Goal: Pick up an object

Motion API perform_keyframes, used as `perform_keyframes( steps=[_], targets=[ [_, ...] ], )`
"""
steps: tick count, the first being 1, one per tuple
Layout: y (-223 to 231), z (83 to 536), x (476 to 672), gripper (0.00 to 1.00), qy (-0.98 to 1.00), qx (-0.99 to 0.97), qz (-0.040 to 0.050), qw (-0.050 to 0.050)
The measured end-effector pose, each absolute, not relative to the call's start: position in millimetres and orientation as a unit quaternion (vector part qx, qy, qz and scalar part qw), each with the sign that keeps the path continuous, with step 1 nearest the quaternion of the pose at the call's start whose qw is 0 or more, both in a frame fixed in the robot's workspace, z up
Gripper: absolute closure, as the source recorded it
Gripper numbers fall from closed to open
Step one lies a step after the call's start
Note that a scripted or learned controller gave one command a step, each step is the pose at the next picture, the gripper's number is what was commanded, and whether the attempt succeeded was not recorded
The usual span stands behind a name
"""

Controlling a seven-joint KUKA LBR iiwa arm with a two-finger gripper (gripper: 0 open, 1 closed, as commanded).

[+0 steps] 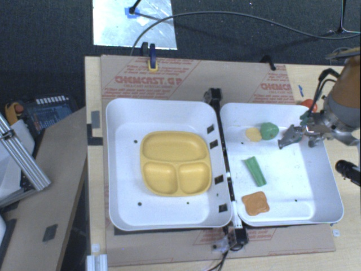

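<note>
White plastic bins are seen side by side on the counter (pixel 93 151), looked down on at a slant from the one camera. A yellow divided tray (pixel 174 162) is sat in the middle of the left bin (pixel 121 123), three compartments, nothing in them. Over in the right bin (pixel 321 185) four small things are scattered: a green ball-ish object (pixel 269 130) at the far side, with a pale yellow piece (pixel 253 134) touching it on its left; a green stick-shaped block (pixel 254 171) lying at a slant around the middle; and an orange flat piece (pixel 255 203) at the near left corner.

The gripper (pixel 302 133) is reached in from the right and is hung over the far right part of the right bin, just right of the green ball, apart from it. The jaws look spread a bit, one finger pointed left, and nothing is seen held between them. Cardboard (pixel 163 75) is laid under both bins.
</note>
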State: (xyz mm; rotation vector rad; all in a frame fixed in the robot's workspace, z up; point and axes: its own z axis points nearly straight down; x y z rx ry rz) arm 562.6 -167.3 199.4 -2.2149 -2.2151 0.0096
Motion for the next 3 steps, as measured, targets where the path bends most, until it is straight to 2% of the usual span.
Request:
perform_keyframes(
  steps=[1,3],
  targets=[
    [-167,206,565.7,0.0,-0.708,-0.706,-0.0004,-0.001],
    [-160,106,546.7,0.0,-0.707,-0.707,0.0006,0.001]
  ],
)
